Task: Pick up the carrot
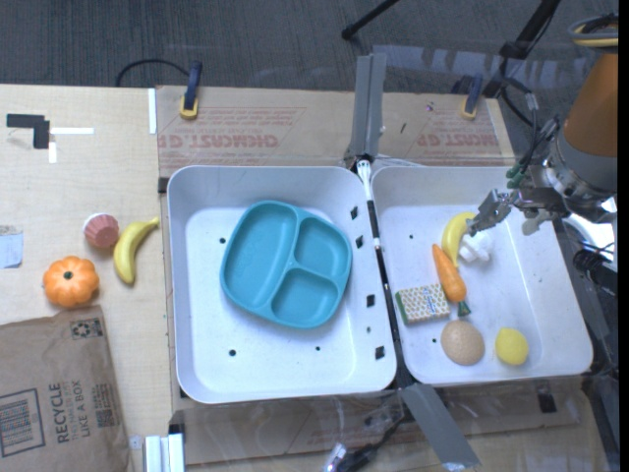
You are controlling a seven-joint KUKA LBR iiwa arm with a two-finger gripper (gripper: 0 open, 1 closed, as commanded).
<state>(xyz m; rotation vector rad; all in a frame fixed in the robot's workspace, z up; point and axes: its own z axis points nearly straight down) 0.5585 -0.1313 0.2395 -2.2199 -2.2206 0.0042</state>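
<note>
- The carrot [449, 273] lies flat on the floor of the right bin [550, 293], untouched; the pick-up is not yet done.
- Its long axis runs from upper left to lower right, blunt orange end uppermost, green stub lowest beside a sponge [423, 304].
- A yellow banana [454, 232] sits just above it.
- The hand [484, 219] hovers up and right of the carrot, near the banana; whether it is wide or narrow cannot be told, and nothing shows in it.
- Left to do: descend, close on the carrot, lift.

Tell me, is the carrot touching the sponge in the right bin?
Touching, as far as the camera view shows: the carrot's lower end overlaps the sponge's right edge with no white bin floor between them.
</note>
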